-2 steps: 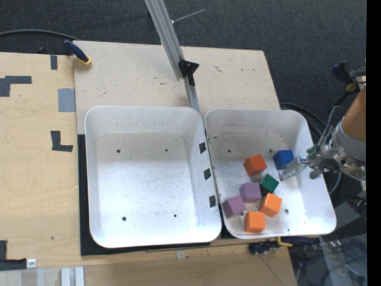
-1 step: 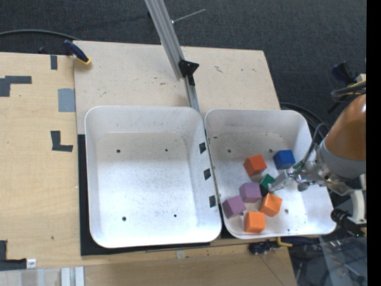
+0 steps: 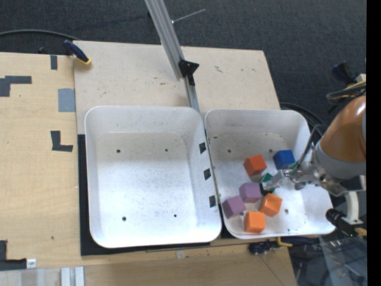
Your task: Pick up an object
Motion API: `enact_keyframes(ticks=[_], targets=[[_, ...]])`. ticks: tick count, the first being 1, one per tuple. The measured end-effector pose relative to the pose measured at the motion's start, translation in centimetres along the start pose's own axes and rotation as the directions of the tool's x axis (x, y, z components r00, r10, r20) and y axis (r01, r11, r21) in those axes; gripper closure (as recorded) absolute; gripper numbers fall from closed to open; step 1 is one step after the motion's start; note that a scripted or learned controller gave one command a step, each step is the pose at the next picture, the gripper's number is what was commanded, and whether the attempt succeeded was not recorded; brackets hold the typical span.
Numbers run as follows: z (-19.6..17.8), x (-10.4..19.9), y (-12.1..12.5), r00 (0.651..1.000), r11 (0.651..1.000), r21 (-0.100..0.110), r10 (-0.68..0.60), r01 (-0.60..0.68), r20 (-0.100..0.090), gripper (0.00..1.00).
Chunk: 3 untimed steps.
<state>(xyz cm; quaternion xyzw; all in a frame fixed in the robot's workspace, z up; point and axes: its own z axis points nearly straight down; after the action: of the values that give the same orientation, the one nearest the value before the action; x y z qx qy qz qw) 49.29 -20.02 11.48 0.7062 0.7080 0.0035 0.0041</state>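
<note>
gripper (image 3: 271,181) in R bin (image 3: 238,121) | fingers: can't tell | purple cube (image 3: 250,191) touching, just L-below

1. A wooden bench top (image 3: 36,177) with grey tape marks (image 3: 66,100) stuck on it.
2. A pale board (image 3: 149,76) lying under both bins.
3. A slanted metal rail (image 3: 164,25) with a black clamp (image 3: 188,69) at its lower end.
4. A black cable (image 3: 36,33) ending at a blue and yellow clip (image 3: 78,51).
5. Dark carpet (image 3: 268,16) beyond the bench.
</note>
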Motion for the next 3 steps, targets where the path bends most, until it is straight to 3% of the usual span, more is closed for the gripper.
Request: enact_keyframes(ticks=[1,3], targets=[[-1.1,0.0,0.2,1.0,1.0,-0.006,0.001,-0.001,0.002,1.0],[-12.9,0.7,0.0,1.0,1.0,0.006,0.001,-0.001,0.001,1.0]])
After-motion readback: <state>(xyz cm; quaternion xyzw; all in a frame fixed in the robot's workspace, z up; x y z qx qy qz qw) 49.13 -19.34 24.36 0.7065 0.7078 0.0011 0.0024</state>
